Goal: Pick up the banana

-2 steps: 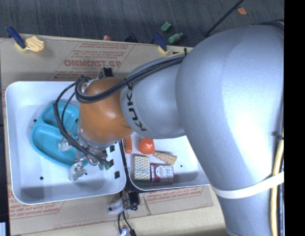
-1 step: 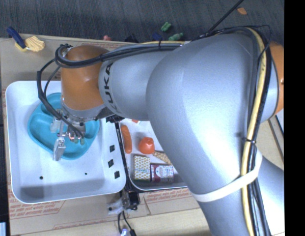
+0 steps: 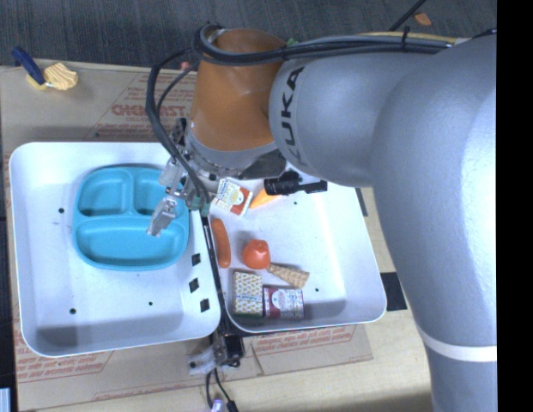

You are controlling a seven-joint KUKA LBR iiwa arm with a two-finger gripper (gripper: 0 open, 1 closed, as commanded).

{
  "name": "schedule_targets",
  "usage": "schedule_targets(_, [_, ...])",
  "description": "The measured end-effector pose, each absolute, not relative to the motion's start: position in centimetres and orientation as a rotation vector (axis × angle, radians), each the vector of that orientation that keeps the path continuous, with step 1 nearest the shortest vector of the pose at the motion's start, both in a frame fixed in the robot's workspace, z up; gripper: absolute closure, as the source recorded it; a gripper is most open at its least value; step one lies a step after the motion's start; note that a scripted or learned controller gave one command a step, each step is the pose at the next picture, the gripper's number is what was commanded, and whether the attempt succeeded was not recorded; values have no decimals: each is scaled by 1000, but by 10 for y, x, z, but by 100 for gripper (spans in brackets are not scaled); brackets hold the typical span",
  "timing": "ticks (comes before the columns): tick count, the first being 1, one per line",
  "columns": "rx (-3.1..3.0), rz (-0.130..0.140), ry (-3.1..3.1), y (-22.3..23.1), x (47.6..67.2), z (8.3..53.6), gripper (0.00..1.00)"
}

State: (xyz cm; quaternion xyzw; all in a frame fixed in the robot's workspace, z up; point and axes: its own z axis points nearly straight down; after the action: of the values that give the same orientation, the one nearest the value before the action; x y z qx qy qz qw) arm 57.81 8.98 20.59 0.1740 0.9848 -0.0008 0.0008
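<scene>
Hunting for the banana, and the nearest candidate is a pale yellow lump (image 3: 62, 77), rounded and matte, lying on the brown cardboard beyond the far left corner of the left bin (image 3: 26, 256), just beside a blue handle (image 3: 26, 60); whether it really is the fruit, I cannot tell. It sits well apart from the gripper (image 3: 166, 202), which hangs metallic and grey over the right rim of a glossy blue compartment tray (image 3: 120, 230) in the left bin. How far open it is, or whether it has hold of anything, I cannot tell. Across in the right bin (image 3: 352, 256): a smooth red sausage (image 3: 221, 240), a red cone-shaped toy (image 3: 270, 262), a patterned box (image 3: 247, 293), a dark can (image 3: 284, 302), a small carton (image 3: 231, 197)
</scene>
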Motion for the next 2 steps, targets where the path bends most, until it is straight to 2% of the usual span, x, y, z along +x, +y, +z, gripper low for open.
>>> schedule_targets(1, [442,-2,3109,27,555,241,0])
schedule_targets(2, [-401,-1,3117,-8,505,280,0])
